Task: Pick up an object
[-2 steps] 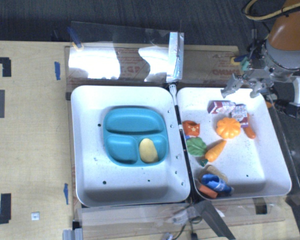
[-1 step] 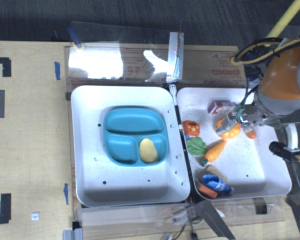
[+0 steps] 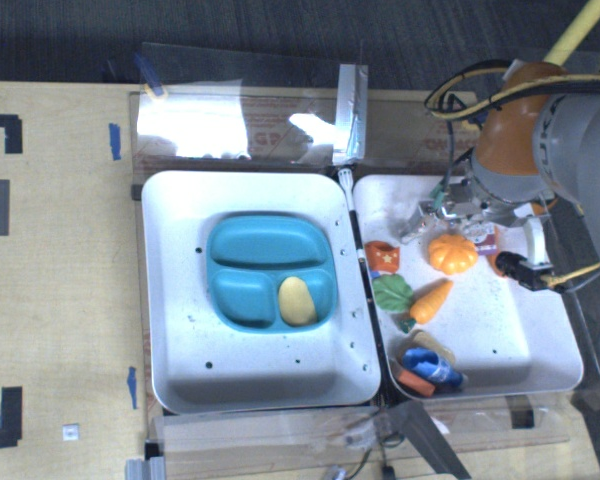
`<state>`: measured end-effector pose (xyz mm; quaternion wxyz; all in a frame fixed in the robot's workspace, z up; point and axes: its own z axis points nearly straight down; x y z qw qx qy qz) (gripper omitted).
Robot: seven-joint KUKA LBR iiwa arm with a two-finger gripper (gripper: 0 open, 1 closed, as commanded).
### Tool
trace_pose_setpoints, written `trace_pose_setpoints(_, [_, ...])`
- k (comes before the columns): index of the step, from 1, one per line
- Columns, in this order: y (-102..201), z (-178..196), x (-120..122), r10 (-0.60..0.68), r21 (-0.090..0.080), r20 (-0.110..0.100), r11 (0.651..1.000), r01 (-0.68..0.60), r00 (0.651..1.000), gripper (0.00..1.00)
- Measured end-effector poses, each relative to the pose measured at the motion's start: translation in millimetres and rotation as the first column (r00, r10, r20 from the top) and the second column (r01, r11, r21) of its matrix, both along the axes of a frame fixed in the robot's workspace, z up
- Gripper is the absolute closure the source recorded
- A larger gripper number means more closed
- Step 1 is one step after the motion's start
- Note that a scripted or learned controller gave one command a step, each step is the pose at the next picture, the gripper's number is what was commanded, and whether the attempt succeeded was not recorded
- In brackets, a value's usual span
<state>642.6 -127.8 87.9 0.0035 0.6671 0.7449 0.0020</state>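
while the grey two-finger gripper (image 3: 458, 211) hangs over the far edge of the right white bin (image 3: 540, 353), we cannot tell its opening. we see a small orange plastic pumpkin (image 3: 452, 254) just beside it, and a yellow potato (image 3: 297, 301) in the blue divided tray (image 3: 270, 243).

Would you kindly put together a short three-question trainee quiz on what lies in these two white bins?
1. True or false: the pale yellow egg-shaped object lies in the blue divided tray.
2. Which bin holds the small orange pumpkin: A left, B right?
3. Fill in: the orange carrot touches a ____ leafy toy.

Key: 1 true; 2 B, right white bin; 3 green.
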Motion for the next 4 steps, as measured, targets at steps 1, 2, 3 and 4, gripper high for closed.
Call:
trace_pose_setpoints(1, [2.0,-0.8,-52.6,-0.011,0.001,-0.004,1.0,0.011,1.0,0.0])
trace_pose_setpoints(2, [-5.2,6.9,-43.9,-0.119,0.002,-0.005,0.993,0.119,0.993,0.0])
trace_pose_setpoints(3, [-5.5,17.1,-43.2,-0.12,0.001,-0.002,0.993,0.12,0.993,1.0])
trace_pose_setpoints(4, [61.5,99.8,-21.5,-0.225,0.004,-0.002,0.974,0.225,0.974,1.0])
